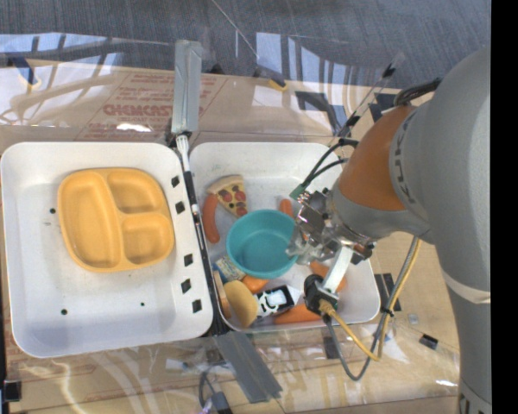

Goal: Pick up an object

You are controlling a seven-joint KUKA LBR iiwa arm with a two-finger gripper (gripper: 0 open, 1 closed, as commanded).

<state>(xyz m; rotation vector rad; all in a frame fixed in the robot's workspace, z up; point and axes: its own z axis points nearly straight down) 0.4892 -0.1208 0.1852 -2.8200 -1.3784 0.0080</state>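
A: How far along is the pick?

B: Not done, I judge. The gripper (pixel 315 253) sits low in the right bin (pixel 268 155), at the three o'clock rim of the teal bowl (pixel 261 241).

A: Holding anything?

B: Can't tell; the wrist hides it. Pizza slice (pixel 230 193) lies at eleven o'clock of the bowl, bread roll (pixel 239 302) at seven, both untouched.

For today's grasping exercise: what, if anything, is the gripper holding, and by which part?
It cannot be told: the gripper sits at the teal bowl's right rim, its tips unclear.
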